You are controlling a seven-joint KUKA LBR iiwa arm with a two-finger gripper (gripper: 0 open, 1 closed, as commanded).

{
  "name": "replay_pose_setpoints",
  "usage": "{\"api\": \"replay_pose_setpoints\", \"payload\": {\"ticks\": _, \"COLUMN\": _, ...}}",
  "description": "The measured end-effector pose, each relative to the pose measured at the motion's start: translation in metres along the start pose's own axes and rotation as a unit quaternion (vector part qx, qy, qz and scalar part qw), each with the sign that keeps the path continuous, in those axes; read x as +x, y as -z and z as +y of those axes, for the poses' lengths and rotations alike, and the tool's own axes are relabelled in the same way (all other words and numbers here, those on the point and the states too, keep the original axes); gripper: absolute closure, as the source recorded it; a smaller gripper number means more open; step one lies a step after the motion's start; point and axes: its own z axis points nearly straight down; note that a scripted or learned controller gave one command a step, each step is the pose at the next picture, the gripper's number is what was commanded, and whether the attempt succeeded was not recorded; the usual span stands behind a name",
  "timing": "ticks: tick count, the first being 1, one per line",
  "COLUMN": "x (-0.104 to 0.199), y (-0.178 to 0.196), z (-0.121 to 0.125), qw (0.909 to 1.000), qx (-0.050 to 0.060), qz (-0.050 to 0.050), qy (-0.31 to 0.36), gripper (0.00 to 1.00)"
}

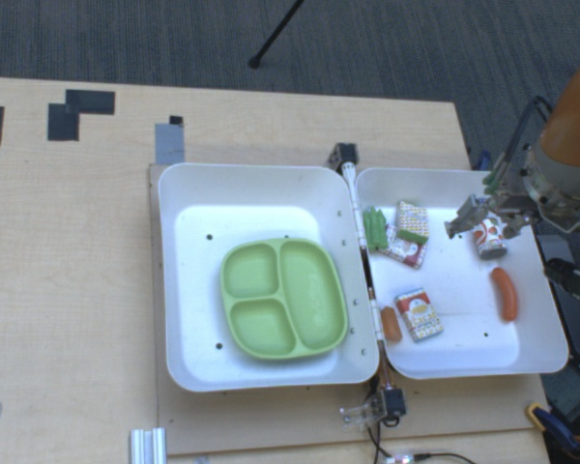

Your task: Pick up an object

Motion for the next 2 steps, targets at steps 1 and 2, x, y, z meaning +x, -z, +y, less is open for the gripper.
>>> {"api": "replay_pose_setpoints", "payload": {"ticks": 1, "x": -0.007, "y": -0.138, "z": -0.073, "qw": 1.0000, "qx": -0.002, "qz": -0.001, "qy": -0.001, "gripper": 0.00}}
{"api": "replay_pose_setpoints", "payload": {"ticks": 2, "x": -0.019, "y": -0.074, "z": -0.074, "qw": 1.0000, "qx": -0.001, "qz": -0.001, "qy": -0.001, "gripper": 0.00}}
